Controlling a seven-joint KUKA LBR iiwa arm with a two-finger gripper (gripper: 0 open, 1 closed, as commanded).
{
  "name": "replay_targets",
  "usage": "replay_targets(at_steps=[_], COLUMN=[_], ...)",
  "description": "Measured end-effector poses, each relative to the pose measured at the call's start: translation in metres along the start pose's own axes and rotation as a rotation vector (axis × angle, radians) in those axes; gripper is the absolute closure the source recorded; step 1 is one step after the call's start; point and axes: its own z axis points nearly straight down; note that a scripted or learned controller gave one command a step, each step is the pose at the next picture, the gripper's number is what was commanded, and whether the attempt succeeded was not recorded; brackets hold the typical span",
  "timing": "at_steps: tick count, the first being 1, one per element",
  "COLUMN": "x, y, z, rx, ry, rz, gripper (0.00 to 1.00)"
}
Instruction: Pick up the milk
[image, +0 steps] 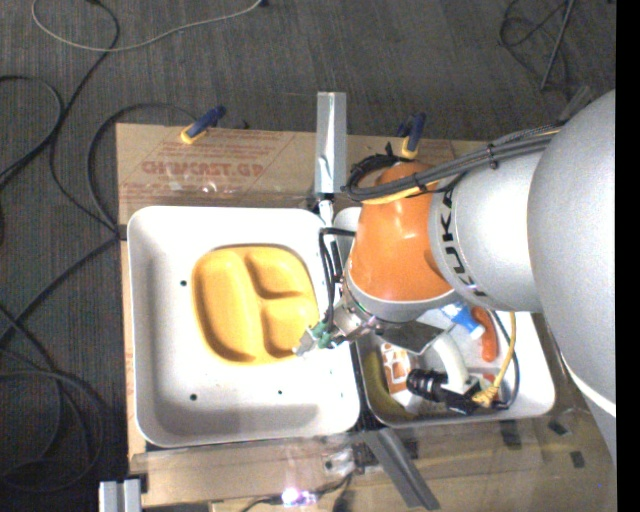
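Camera view, from above at a slant. Item: surface (150, 180), covered with brown cardboard that bears faded red print, with two blue and yellow clamps at its far edge, one (203, 123) to the left and one (410, 130) to the right, and a grey metal bar (331, 140) standing between them. Item: left bin (150, 330), white and shallow, holding one yellow tray (255, 300) with three compartments, which lies flat near the bin's middle. Item: right bin (455, 417), white, touching the left bin along their shared wall and largely covered by my arm (500, 230), grey with the orange band above the wrist. Item: my hand (318, 337), low over the shared wall between the two bins, just beside the near right corner of the yellow tray. I cannot tell how far it is open, nor whether it has hold of anything. Item: milk (458, 320), which I take to be the white and blue pack in the right bin, partly hidden beneath my wrist and apart from my hand. Beside it, toward the bin's right wall, lies an orange thing (487, 338). In front of it lies a white rounded thing (447, 352). Near the shared wall lies a brown and white pack (393, 362). Item: floor (60, 300), dark carpet, crossed by loose black cables on the left.
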Motion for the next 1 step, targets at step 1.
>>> replay_targets(at_steps=[1], x=[-0.0429], y=[-0.0229], z=[-0.0231], rx=[-0.002], ry=[-0.004], rz=[0.396], gripper=[1.00])
